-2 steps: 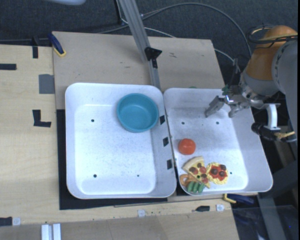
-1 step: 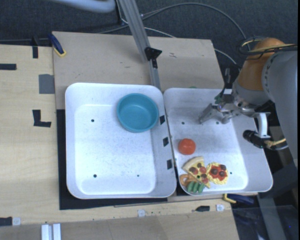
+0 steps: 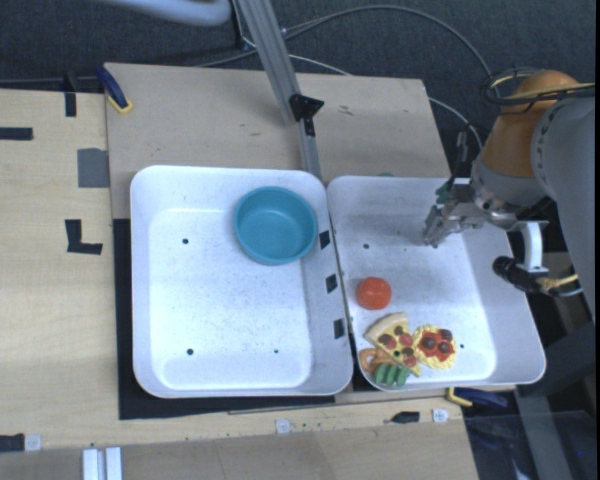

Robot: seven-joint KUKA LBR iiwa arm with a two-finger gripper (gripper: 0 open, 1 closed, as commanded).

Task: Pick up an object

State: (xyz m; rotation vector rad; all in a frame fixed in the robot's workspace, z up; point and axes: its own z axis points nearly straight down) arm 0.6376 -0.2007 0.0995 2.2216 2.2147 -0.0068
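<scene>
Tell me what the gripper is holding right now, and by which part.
Nothing. The gripper sits over bare floor in the right bin, apart from the orange ball and the pizza toy.

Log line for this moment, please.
gripper: over right bin, upper part, nothing seen held | ball, toy food: right bin | bowl: left bin

My arm (image 3: 540,158) reaches in over the right bin (image 3: 500,363); gripper (image 3: 435,236) points down above its far half.
</scene>
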